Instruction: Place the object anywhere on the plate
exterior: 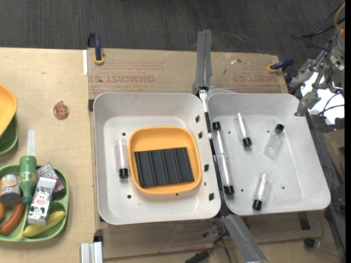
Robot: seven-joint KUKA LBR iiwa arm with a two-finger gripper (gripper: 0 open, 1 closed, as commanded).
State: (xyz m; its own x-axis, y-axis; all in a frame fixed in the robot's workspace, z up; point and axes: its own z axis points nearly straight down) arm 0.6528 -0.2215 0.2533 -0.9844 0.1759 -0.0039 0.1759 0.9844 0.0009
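The gripper [307, 95] hangs past the far right corner of the right bin [307, 196]; I cannot tell its state. Four capped tubes [242, 129] lie in that bin. Left of it, the orange plate [164, 137] carries a black tray [164, 166], one tube [120, 158] beside it.

i see even, bright overhead light, soft shadows inside the white bins [104, 147], sharp focus, glare at right edge.

Robot hardware at three o'clock edge: pale grey metal gripper assembly [313, 87], angular brackets and thin linkages, bright glare on some faces. Thin dark and yellowish cables [335, 23] loop above it. Detail too small for screws or markings.
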